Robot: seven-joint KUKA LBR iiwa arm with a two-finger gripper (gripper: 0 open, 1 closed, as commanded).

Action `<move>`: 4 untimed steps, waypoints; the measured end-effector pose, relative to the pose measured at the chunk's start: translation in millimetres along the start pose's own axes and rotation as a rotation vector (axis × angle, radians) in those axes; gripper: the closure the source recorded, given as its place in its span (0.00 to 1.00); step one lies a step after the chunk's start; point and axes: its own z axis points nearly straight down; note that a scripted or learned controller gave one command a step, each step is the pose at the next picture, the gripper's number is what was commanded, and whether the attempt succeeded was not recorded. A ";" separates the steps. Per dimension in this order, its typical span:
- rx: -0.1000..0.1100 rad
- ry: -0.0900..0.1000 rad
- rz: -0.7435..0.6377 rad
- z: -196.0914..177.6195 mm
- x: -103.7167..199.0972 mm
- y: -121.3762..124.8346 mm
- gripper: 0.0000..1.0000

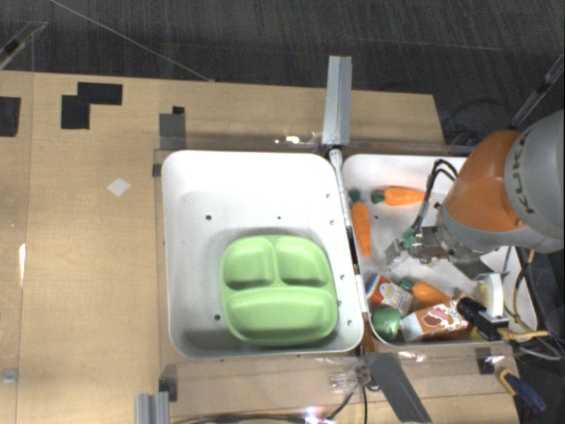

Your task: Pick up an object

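Two white bins sit side by side on the counter (79, 263). The left bin (190, 201) holds a green divided plate (279, 290), lying flat toward the near right corner. The right bin (371, 173) holds the loose things to be picked. One carrot (402, 196) lies crosswise near the far wall, and a second carrot (360, 228) lies lengthwise just beside the left wall. At the near end, close together, are a red and white packet (390, 294), a green ball (385, 323) in the near left corner, an orange piece (428, 291) and a brown and orange pouch (437, 319) just right of the ball. The arm (494, 193) reaches in from the right, its orange band over the right half of this bin. The end effector (411, 242) hangs over the middle of the right bin, between the far carrot and the near cluster, just right of the second carrot. Nothing can be seen gripped in it, and I cannot tell whether it is set wide or narrow.
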 end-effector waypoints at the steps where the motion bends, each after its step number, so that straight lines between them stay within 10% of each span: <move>1: -0.001 -0.008 -0.125 0.2 -100.2 -13.8 0.00; 2: 0.001 -0.004 -0.188 2.8 -109.6 50.8 0.00; 3: 0.001 -0.003 -0.156 2.1 -108.6 31.4 0.00; 4: 0.005 -0.001 -0.198 5.4 -112.5 99.6 0.00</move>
